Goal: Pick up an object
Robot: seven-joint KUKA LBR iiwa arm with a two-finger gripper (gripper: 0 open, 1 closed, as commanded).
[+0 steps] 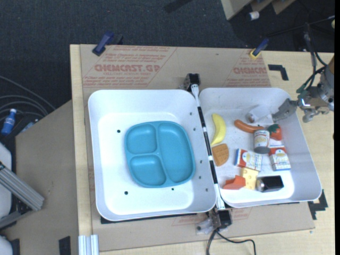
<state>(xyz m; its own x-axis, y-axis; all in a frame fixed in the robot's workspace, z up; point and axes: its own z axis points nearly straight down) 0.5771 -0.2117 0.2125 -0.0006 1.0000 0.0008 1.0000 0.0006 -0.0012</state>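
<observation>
Nearest the camera, along the front wall of the right bin (311,193), lie a small black block (271,183), a yellow cheese wedge (249,176) and an orange wedge-shaped piece (234,183), packed close together. Behind them sit two small printed cartons (280,159) (247,159) and an upright tin can (260,140), with a red-and-green toy (274,131) just beside the can. Further back are a sausage (245,125), a banana (218,128) against the dividing wall, and a brown slice of toast (220,154) below it. All the pickable things are gathered in this one bin, presumably so the arm has a dense pile to choose from.

The left bin (101,142) holds a blue divided plate (158,153), lying flat near its middle (a likely place to set things down, though the task only asks for a pick).

The tool (284,109) hangs at the far right corner of the right bin, its grey fingers (281,112) slanting down toward the sausage and can. Nothing is visibly between them, and whether they stand open or closed I cannot tell at this size. In my judgement the pick is not yet made; the crowding round the can could make a clean grasp awkward.
</observation>
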